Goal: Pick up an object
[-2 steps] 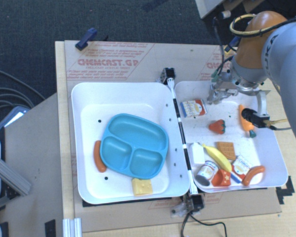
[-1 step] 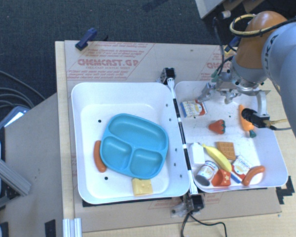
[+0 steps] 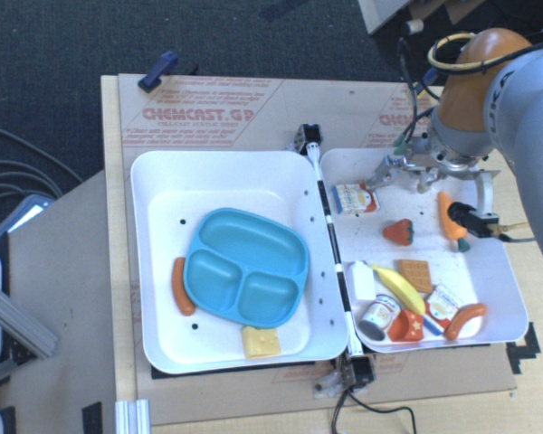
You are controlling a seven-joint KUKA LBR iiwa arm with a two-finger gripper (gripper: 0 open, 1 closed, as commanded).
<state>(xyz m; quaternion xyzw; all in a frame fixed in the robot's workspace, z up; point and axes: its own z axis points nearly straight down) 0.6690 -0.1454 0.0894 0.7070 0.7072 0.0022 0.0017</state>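
Over the right-hand bin (image 3: 511, 283), up at its far end, the arm comes in from the right with its orange band above the wrist, and the hand (image 3: 416, 172) hangs low over the white floor. From this slanted overhead view I cannot tell whether it is apart or together, and nothing can be made out gripped in it.

What is on offer? Closest is a small white packet with red and blue print (image 3: 354, 198), lying flat just to the hand's left and a little toward the camera, hard by the divider between the bins. A strawberry (image 3: 398, 232) sits a bit further toward the camera, almost straight below the hand in the view. A carrot (image 3: 452, 219) lies to the right, its long axis running toward the camera, partly under a dark fitting.

Down at the near end it is crowded: a banana (image 3: 397, 287) lying diagonally, a cracker (image 3: 415, 274) touching it, a small can (image 3: 376, 315), a sausage (image 3: 464, 320).

My call: the packet is the likeliest pick, a short shift left.

Across in the left bin (image 3: 149, 242), a blue divided plate (image 3: 245, 267), a hot dog (image 3: 182, 286) and a cheese wedge (image 3: 261, 341) sit well apart from the hand.
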